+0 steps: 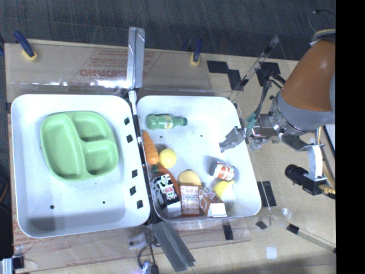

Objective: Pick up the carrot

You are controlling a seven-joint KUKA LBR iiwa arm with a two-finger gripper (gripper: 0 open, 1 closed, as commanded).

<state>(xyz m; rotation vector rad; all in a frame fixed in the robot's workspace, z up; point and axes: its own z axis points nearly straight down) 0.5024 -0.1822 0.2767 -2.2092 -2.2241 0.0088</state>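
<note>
Camera view: carrot [150, 146] btwn green bottle [165, 121], lemon [167, 157], bin wall.

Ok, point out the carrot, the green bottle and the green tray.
carrot [150, 148]: camera view, middle of its orange body.
green bottle [161, 121]: camera view, middle of its body.
green tray [57, 147]: camera view, its large left compartment.

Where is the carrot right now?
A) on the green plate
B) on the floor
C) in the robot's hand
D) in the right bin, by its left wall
D: the carrot lies in the right bin along its left wall, just below the green bottle, while the hand hovers apart from it near the bin's right edge.
</note>
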